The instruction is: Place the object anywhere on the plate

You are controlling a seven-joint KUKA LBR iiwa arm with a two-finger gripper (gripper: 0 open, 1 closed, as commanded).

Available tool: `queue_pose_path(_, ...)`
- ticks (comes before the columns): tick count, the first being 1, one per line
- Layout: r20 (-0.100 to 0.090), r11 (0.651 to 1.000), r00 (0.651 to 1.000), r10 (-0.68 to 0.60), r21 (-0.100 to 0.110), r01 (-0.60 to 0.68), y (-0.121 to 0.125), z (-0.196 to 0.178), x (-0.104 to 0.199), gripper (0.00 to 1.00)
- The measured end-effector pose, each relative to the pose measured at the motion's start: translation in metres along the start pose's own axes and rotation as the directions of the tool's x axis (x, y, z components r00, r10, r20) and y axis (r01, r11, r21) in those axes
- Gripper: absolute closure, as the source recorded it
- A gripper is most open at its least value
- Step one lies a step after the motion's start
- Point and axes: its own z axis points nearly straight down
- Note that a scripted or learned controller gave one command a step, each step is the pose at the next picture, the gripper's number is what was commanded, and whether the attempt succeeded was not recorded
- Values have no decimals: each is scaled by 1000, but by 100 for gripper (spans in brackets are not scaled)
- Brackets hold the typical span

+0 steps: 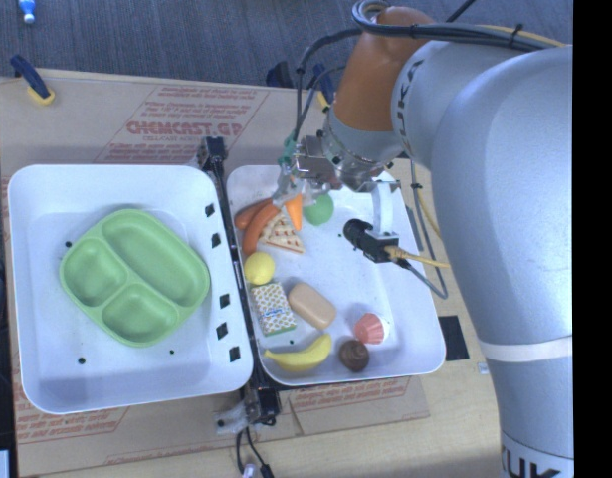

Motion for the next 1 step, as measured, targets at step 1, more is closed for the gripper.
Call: queue_pose_path(1, 0, 1000, 1000, 0, 0, 0, 0, 0, 0, 0)
